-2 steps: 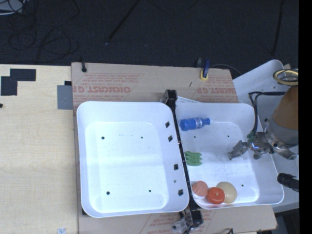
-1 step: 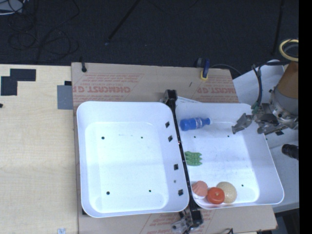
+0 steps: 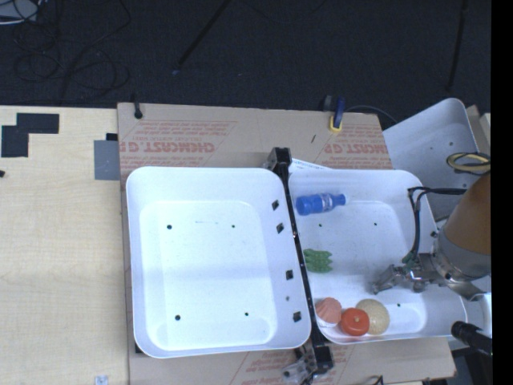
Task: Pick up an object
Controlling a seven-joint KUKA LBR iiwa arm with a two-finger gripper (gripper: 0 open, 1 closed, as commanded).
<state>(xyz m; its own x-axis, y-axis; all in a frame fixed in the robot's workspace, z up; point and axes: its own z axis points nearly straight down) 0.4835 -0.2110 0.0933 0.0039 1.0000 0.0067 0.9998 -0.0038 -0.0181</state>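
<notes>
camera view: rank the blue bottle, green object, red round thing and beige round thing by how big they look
1. blue bottle, the longest
2. beige round object, partly hidden by the red one
3. green object and red round object look alike in size; I won't rank them.

Bench [image 3: 56,239]: cardboard sheet [image 3: 240,135] on top; two white bins [image 3: 140,184] side by side.

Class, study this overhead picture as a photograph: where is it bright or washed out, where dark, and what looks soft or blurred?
In the camera view, the two white bins are brightest, their walls nearly washed out; the floor beyond the bench is dark, its cables barely readable; the gripper casts only a faint shadow; the small items, like the blue bottle and green object, look soft and grainy.
</notes>
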